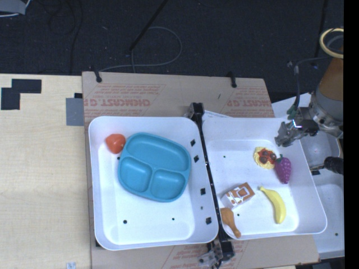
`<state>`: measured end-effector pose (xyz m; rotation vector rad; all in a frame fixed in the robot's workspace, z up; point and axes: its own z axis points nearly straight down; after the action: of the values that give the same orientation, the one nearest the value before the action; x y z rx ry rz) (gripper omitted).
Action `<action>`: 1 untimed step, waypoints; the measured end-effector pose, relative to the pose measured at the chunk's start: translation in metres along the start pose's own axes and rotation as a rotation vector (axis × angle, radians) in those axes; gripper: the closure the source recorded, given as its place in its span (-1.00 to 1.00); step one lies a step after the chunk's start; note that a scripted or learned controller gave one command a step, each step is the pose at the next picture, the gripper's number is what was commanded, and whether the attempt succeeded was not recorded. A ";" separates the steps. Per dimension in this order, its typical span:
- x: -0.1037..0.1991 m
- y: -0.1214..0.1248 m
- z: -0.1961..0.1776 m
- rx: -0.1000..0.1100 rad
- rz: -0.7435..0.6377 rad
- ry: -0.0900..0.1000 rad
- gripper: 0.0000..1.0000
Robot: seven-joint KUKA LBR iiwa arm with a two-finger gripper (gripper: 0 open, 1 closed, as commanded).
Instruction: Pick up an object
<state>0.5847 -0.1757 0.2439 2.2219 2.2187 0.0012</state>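
The right bin (235,133) holds several toy foods: a yellow pastry with a red centre (264,157), purple grapes (282,169), a banana (275,204), a small brown and white carton (239,195) and a tan drumstick (229,221). My gripper (287,134) hangs at the bin's far right rim, just up and to the right of the pastry. It holds nothing that I can see. In the left bin lie a blue divided plate (154,166) and a red-orange tomato (115,143).
A black divider (205,172) runs between the two bins. Both bins rest on a cardboard sheet (168,97) over a pale wooden bench (39,167). Cables trail across the dark floor behind. The arm's orange band (332,77) rises at the right.
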 end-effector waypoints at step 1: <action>0.048 -0.001 -0.006 0.004 -0.005 0.003 1.00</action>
<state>0.5838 -0.1273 0.2499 2.2193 2.2282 0.0005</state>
